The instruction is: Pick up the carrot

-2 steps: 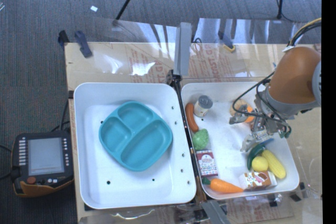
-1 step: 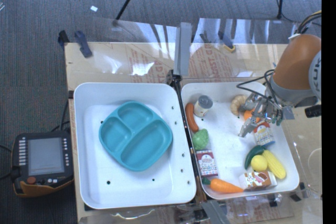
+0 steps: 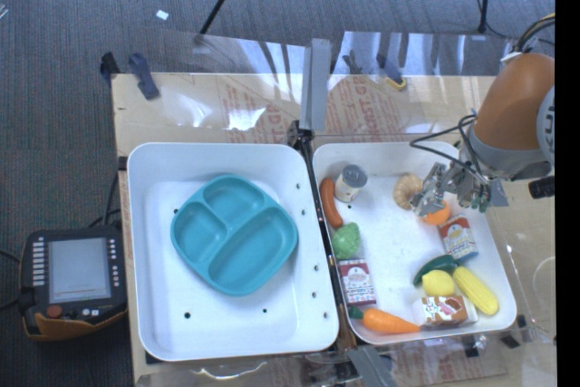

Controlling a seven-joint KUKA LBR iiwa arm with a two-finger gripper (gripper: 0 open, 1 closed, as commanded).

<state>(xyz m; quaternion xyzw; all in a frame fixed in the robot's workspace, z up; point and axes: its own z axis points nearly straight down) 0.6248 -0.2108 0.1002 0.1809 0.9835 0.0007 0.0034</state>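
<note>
While the gripper (image 3: 435, 198) hangs over the upper right of the right bin (image 3: 385, 154), the carrot (image 3: 390, 320) lies at that bin's near edge, well apart from it, tip pointing toward the red carton (image 3: 356, 282). Something orange sits at the gripper's end, but whether it is gripped cannot be told from this view.

Judgement: the arm is positioned wrongly for the target. A good attempt means travelling toward the near edge, aligning across the carrot's short axis and descending on its thicker middle. The bin wall lies just beside it, so the approach should come from the inner side.

Neighbours crowd the spot: a snack packet (image 3: 446, 310), lemon (image 3: 438, 283) and corn cob (image 3: 475, 289) sit near.

Surface: smooth white plastic, glare low. The left bin (image 3: 154, 168) holds a blue divided plate (image 3: 235, 234). Bench on grey carpet; control pendant (image 3: 72, 275) at left.
</note>
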